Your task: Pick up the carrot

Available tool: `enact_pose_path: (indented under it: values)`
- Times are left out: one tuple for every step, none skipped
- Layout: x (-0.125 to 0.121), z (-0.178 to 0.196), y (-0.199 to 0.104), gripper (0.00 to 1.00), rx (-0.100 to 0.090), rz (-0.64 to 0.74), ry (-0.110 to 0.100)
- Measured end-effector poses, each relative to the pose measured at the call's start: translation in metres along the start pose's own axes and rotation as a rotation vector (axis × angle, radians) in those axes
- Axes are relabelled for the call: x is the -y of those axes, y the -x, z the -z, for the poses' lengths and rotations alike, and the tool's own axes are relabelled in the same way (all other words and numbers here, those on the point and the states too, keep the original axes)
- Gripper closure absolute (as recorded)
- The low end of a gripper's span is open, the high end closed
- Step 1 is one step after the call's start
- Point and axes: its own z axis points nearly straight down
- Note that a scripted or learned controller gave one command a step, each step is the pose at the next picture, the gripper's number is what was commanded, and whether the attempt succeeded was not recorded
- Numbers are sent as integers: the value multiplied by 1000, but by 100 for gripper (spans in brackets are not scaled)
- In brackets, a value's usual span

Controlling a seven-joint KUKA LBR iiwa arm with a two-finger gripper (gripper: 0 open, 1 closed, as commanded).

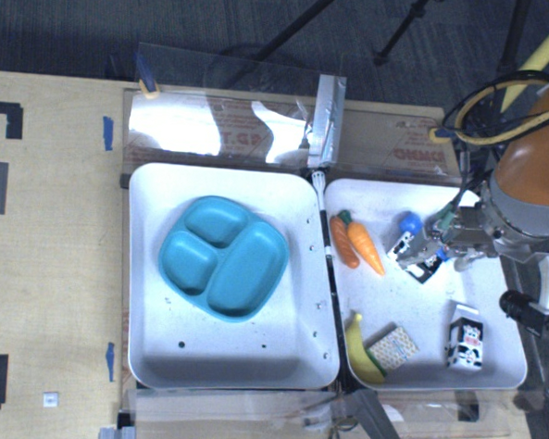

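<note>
Light wooden bench (39,274), carrying two shallow white plastic bins side by side. Left white bin (146,345): holds one blue three-compartment plastic plate (224,255), lying flat near the middle. Right white bin (498,362): holds all the loose items listed below. Grey arm with orange band (533,169), reaching in from the right edge over the right bin's upper right part. Hand (427,254), hovering over the upper middle of the right bin among dark and white fittings; whether its fingers stand apart or together cannot be told, and nothing is seen held between them. Orange plastic carrot with green top (365,246), lying flat in the upper left part of the right bin, just beside the wall shared with the left bin; long axis slanted, green top toward the upper left, tip toward the lower right; it lies to the left of the hand, near but apart. A second, darker orange piece (344,247) lies touching its left side. Yellow banana (360,350), lower left corner. Speckled tan square sponge (392,346), touching the banana. Small black-and-white carton (467,339), lower right. Small blue round object (410,221), just beside the hand.
</note>
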Motion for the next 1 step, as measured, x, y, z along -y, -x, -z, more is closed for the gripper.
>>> enact_pose_path:
  values:
    - [-66,-61,-45,0,2,15,5]
